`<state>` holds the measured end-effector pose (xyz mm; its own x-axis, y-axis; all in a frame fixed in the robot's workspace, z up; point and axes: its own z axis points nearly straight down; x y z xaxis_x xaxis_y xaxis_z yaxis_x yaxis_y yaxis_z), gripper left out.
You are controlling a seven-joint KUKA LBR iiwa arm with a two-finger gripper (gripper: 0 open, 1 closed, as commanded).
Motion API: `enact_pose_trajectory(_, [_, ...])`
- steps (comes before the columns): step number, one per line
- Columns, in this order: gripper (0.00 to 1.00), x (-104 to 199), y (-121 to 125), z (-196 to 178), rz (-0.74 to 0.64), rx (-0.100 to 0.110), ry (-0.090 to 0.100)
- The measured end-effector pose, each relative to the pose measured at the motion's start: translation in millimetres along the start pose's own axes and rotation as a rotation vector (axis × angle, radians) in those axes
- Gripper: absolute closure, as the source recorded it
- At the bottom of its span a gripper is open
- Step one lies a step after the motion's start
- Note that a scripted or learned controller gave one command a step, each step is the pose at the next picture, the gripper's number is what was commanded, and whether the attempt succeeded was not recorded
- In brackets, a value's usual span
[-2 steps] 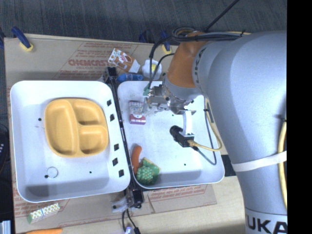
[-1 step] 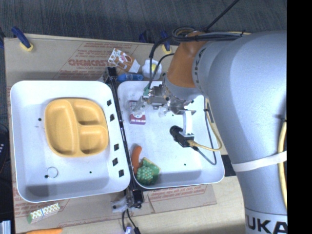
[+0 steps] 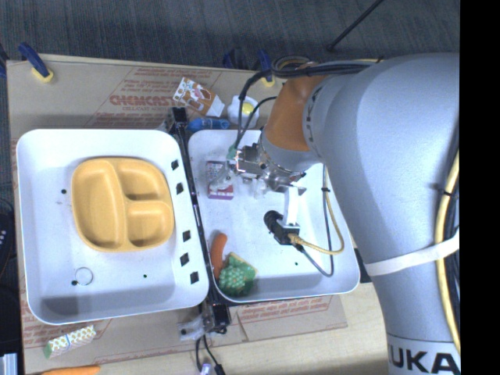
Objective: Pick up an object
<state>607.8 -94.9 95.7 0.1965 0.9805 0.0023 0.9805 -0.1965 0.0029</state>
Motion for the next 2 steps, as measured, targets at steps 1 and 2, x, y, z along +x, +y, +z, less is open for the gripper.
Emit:
enact_pose_trajectory(1, [1.00, 1.7, 0.9, -11.0, -0.005, 0.000, 0.002])
enact_pose_trajectory(2, [0.00, 1.7, 0.7, -10.9, -0.005, 0.001, 0.002])
